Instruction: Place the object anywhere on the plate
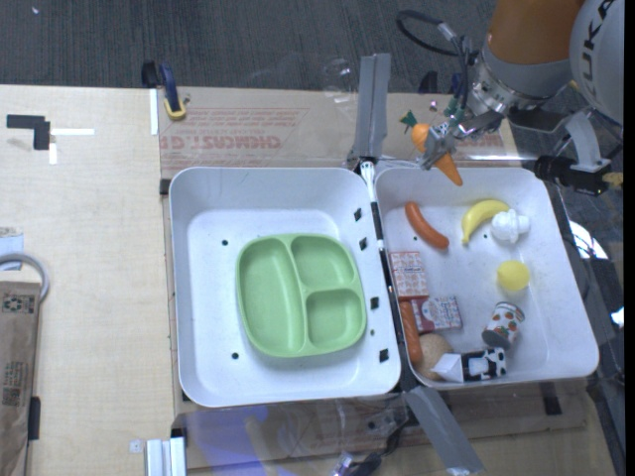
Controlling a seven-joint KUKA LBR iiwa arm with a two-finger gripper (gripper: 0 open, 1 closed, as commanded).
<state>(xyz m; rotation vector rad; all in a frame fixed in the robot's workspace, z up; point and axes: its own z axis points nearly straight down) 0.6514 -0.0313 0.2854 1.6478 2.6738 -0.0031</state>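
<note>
On your left, the table (79,266) is bare pale wood, with a brown paper bag (18,365) at its edge. Next comes the left bin (189,266), where the green plate (300,296) with three compartments lies flat near the middle, nothing on it. Move across the divider and you reach the right bin (566,266): a red sausage (427,225) lies tilted near its upper left, a banana (480,216) sits just beside a small white object (509,225), and a yellow ball (513,275) rests below them. Along the bin's left side you see a small red-and-white carton (408,273), another carton (442,313) under it, and a black-and-white toy cow (484,364) near the front wall, with a small patterned can (504,322) above it. Above the bin's far edge the gripper (444,145) hangs with its fingers closed on the carrot (446,163), which points down and to the right, clear of the bin floor and well apart from the plate.
</note>
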